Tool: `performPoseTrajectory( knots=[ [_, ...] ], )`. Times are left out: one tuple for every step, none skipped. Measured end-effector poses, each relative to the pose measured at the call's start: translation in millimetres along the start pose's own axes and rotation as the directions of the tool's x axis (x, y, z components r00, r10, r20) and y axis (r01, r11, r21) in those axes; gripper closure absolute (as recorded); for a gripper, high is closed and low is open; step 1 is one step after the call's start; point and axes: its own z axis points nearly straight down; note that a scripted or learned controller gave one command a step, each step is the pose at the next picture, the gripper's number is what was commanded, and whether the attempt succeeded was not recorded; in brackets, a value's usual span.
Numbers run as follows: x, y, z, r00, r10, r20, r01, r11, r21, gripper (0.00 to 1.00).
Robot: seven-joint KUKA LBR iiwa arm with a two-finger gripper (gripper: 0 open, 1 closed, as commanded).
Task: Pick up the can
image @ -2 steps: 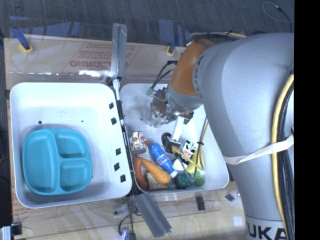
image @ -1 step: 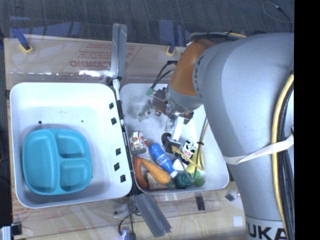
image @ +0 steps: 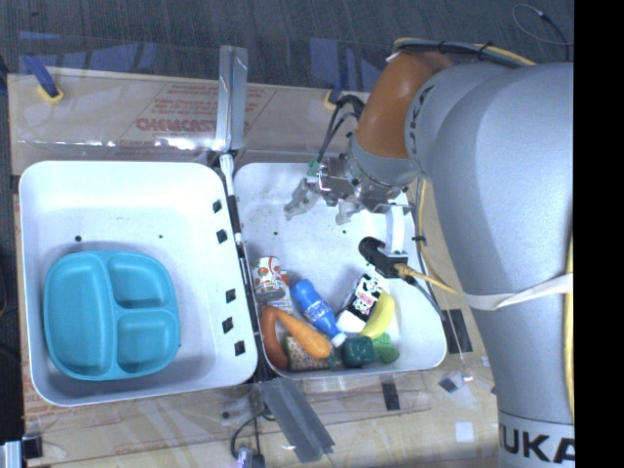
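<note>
The can [image: 270,279], small with a red and white label, lies against the left wall of the right bin [image: 261,188], about halfway down. My gripper [image: 319,206] hangs over the upper middle of that bin, up and to the right of the can and apart from it. Its two fingers [image: 295,204] are spread open with nothing between them.
Crowded below the can are a blue bottle [image: 314,305], a carrot [image: 302,332], a banana [image: 381,315], a cow-print carton [image: 366,295] and green items [image: 357,351]. The left bin [image: 117,188] holds a blue divided tray [image: 109,312]. The arm covers the right bin's right side.
</note>
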Motion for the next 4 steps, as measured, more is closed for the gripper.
performPoseTrajectory(
  knots=[
    [27.8, -27.3, 40.3, 1.0, 0.017, 0.0, -0.017, 1.0, 0.003, 0.0],
    [17.2, -60.6, 40.8, 0.971, 0.238, 0.0, -0.238, 0.971, 0.006, 0.0],
    [17.8, -60.7, 31.2, 0.972, 0.234, 0.0, -0.234, 0.972, 0.009, 1.0],
    [93.7, -103.4, -59.9, 0.988, 0.157, -0.001, -0.157, 0.988, 0.003, 1.0]
  ],
)
